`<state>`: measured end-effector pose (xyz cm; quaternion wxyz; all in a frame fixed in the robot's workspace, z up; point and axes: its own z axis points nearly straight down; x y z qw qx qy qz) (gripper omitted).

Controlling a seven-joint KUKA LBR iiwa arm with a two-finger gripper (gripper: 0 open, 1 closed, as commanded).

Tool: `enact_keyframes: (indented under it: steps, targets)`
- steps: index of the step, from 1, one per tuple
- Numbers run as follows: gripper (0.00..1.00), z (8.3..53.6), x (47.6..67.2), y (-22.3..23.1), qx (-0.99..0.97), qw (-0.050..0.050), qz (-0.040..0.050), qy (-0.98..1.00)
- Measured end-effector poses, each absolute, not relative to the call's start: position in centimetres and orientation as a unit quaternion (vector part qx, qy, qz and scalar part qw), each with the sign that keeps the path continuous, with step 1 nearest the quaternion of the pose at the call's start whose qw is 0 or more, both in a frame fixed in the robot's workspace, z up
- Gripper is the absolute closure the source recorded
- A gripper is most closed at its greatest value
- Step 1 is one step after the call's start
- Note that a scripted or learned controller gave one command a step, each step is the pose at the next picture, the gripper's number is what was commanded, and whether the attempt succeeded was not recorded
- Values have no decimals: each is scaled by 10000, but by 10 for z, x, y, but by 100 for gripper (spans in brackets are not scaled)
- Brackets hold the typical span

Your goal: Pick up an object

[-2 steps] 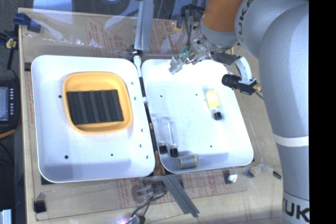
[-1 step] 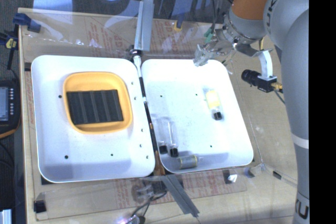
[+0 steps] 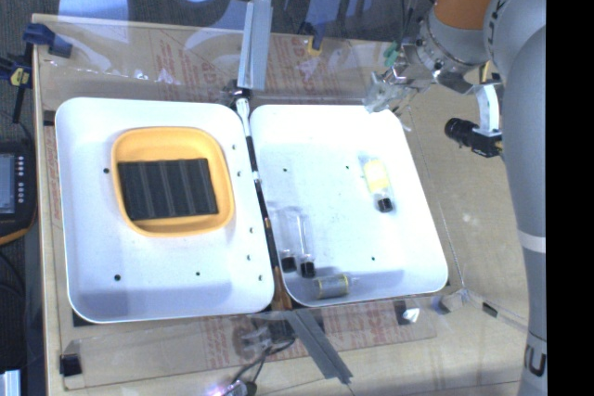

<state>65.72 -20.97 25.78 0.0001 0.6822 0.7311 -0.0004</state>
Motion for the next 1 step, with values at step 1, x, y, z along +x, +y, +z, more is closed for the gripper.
enact_keyframes:
  steps: [1]
  targets:
    - [100,240,656,-166,6687,-13,-5,7435]
